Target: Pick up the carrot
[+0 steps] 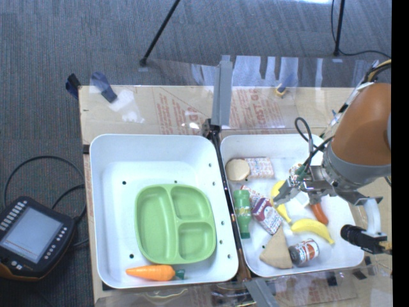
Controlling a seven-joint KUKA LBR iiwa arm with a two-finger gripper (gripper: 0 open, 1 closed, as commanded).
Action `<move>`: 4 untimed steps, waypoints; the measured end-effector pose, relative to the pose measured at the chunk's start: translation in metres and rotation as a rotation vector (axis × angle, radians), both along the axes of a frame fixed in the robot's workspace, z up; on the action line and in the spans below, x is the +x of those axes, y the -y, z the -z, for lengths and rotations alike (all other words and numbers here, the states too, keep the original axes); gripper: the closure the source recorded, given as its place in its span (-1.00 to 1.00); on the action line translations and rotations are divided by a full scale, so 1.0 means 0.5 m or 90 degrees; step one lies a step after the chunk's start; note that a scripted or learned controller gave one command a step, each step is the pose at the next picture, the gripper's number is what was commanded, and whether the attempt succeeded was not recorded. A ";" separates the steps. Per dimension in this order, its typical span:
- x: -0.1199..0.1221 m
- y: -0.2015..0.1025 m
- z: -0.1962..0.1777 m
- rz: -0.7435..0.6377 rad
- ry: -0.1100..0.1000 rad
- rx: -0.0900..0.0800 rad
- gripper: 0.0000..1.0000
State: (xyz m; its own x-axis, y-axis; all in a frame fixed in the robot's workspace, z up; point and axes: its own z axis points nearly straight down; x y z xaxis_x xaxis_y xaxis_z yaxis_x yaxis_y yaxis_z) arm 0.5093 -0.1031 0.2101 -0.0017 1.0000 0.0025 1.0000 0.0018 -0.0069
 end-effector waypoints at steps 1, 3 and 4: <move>0.062 0.035 0.247 -0.254 0.003 0.001 -1.00; 0.030 -0.008 0.245 -0.354 0.004 0.001 -1.00; 0.146 0.020 0.046 -0.471 0.006 0.000 -1.00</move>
State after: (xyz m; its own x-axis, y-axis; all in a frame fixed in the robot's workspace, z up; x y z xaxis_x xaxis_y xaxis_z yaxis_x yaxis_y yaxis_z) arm 0.5824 -0.1132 0.1869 -0.6750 0.7378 -0.0001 0.7378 0.6750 0.0014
